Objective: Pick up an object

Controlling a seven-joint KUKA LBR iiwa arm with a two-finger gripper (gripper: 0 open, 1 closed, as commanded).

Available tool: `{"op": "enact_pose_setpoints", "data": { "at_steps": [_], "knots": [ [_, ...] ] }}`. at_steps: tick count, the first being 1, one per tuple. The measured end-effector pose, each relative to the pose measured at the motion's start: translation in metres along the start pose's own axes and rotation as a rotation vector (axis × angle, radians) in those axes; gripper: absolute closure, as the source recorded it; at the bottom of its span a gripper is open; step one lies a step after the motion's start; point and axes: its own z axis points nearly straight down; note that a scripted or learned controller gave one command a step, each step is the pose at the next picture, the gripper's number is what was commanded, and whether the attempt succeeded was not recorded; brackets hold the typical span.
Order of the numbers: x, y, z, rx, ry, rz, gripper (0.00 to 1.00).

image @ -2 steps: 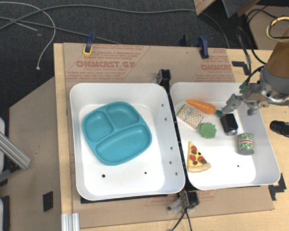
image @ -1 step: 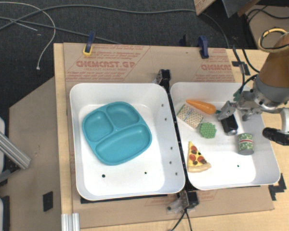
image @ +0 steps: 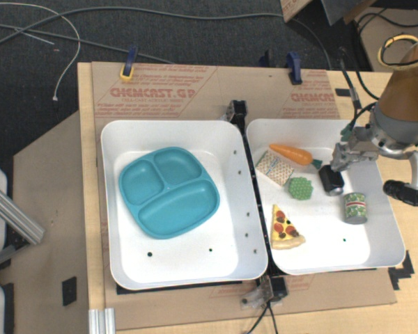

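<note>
Both bins [image: 195, 134] smooth white plastic, slight gloss. Teal tray [image: 168, 191] matt plastic, far from jaws; small can [image: 355, 208] just beside them looks metal w/ paper label. Bench board [image: 195, 89] rough cardboard/wood, matt.

Close left of the gripper [image: 331, 179] crowd the carrot [image: 290, 154], green ball [image: 299, 188] and patterned block [image: 274, 168]; a can [image: 355, 207] stands just below-right; bare floor lies below.
</note>
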Motion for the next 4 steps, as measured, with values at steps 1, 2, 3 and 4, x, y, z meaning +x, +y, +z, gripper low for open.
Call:
{"op": "enact_pose_setpoints", "data": {
  "at_steps": [1, 2, 3, 4],
  "knots": [
    [0.010, -0.001, -0.057, -0.005, -0.002, -0.002, 1.00],
    [0.007, 0.003, -0.102, -0.005, -0.003, -0.001, 1.00],
    [0.007, 0.004, -0.134, -0.004, -0.002, -0.001, 1.00],
    [0.066, 0.001, -0.137, 0.003, 0.003, -0.006, 1.00]
  ]
}}
